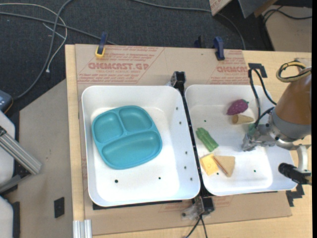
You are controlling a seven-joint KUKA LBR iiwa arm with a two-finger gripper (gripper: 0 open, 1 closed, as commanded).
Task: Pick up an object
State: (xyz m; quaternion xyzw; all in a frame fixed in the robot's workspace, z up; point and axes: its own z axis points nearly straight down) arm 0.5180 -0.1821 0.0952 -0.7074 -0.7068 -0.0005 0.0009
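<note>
Overhead, the gripper (249, 144) hovers low in the right bin (218, 185); whether its fingers are open I cannot tell. Nearest lie a cone piece (243, 118) and purple grapes (238, 106). Descending onto bare floor would miss everything.

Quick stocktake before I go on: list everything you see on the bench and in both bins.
Bins: two, white, side by side; left bin, right bin.
Divided plate: one, teal, in the left bin.
Purple toy: one, right bin, far side.
Tan cone-like piece: one, just beside the purple toy.
Green piece: one, right bin, near the divider.
Yellow wedge and tan wedge: touching, right bin, near edge.
Clamps: two, blue, bench's far edge.
Gripper: one, grey, low in the right bin, right of the green piece.
</note>
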